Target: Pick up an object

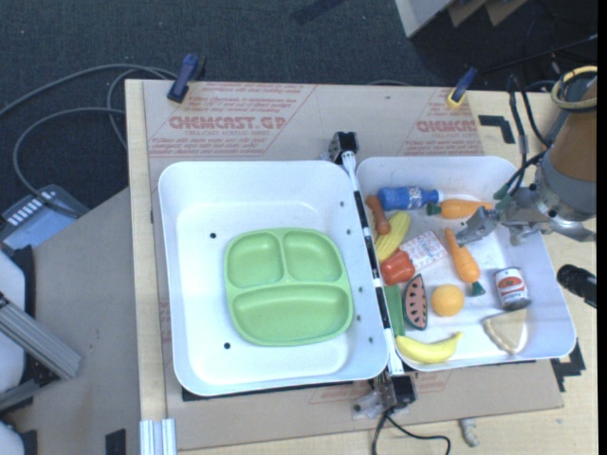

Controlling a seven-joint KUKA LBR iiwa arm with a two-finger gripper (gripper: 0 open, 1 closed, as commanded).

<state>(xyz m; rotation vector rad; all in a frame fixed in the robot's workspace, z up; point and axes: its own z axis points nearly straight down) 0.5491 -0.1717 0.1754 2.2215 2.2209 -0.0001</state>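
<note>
Two-finger gripper (481,224), can't tell its state, sits over right white bin (560,297); drop it straight onto long orange carrot (463,258), avoid small red-label can (511,288).

One fixed camera looks down at a slant on the bench (285,112). Both white bins (190,254) fit within its fairly distant view, the arm (574,150) entering from the right.

Tray (285,290) in left bin (190,207); toys right bin (541,282).
</note>
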